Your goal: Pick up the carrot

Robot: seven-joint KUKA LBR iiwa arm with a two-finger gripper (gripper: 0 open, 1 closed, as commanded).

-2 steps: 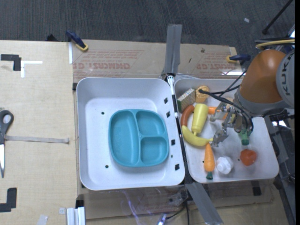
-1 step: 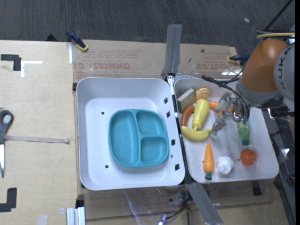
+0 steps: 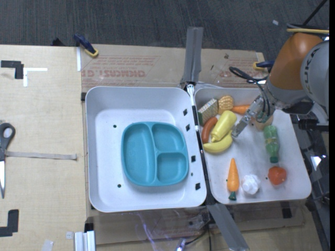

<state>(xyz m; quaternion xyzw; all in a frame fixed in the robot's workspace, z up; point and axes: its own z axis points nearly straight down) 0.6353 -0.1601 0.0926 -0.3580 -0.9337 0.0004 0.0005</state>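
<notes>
The carrot (image 3: 232, 175) is orange with a green stub at its near end. It lies lengthwise near the front of the right bin (image 3: 293, 192), beside a white garlic bulb (image 3: 250, 184). My gripper (image 3: 246, 121) hangs over the back of that bin, well behind the carrot and a little to its right. Its tip is next to a yellow pepper (image 3: 224, 123). Nothing shows in its grasp. A second orange piece (image 3: 241, 109) lies just behind the gripper.
The right bin also holds a banana (image 3: 217, 145), a red sausage (image 3: 208, 128), corn (image 3: 225, 104), a cracker (image 3: 207, 109), a green bottle (image 3: 271, 143) and a tomato (image 3: 277, 175). A blue divided plate (image 3: 155, 153) sits in the left bin (image 3: 99, 140).
</notes>
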